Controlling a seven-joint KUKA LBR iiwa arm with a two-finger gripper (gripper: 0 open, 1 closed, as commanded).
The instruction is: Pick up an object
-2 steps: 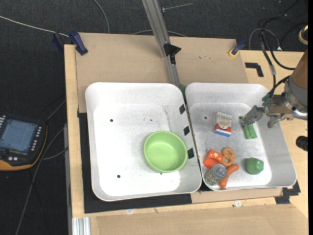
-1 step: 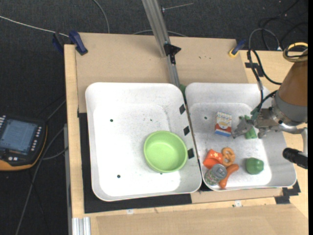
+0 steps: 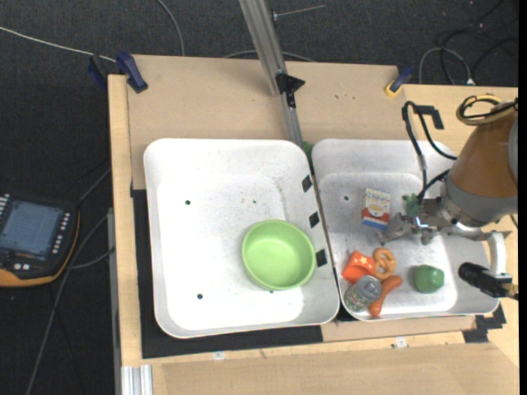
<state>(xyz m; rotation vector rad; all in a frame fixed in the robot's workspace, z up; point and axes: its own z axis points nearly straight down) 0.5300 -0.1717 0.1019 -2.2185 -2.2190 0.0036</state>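
A pale wooden worktop [image 3: 214, 97] seen from above, standing on a dark carpeted floor [image 3: 58, 97].

Thin pale cables [image 3: 169, 11] loop across the dark carpet beyond the far edge. Two blue clamps [image 3: 132, 71] grip the far left corner of the board, and a third blue clamp [image 3: 399, 79] grips the far edge to the right. A slanted silver metal rail [image 3: 262, 25] crosses the far edge. An orange-and-black handheld control pendant with a small screen [image 3: 33, 237] lies on the floor to the left. Lighting is even.

Hidden / cut off
Arm [image 3: 487, 171] ran off rt edge; gripper [image 3: 409, 225] fingers too small to read; carton [image 3: 375, 208] print illegible.
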